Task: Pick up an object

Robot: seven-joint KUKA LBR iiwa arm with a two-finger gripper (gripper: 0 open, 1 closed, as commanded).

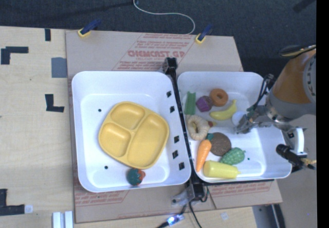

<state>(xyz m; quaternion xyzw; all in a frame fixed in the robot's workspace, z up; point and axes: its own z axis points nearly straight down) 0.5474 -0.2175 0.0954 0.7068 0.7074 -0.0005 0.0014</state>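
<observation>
Faintly, red "CHEMCAST GP" marks the cardboard (154,53) (tool (245,125) grip state: cannot tell).

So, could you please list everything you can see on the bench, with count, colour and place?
white bins: 2, white, side by side on the bench
divided plate: 1, yellow, middle of the left bin
small ball: 1, teal and red, left bin, near edge
doughnut: 1, orange-brown, right bin, far side
grapes: 1, purple, beside the doughnut
green piece: 1, green, right bin, far left
banana: 1, yellow, right bin, middle
bagel: 1, cream, right bin, left side
carrot: 1, orange, right bin
brown round piece: 1, brown, beside the carrot
bumpy green piece: 1, green, near side
yellow piece: 1, yellow, near edge
hand: 1, dark, over the right bin
</observation>
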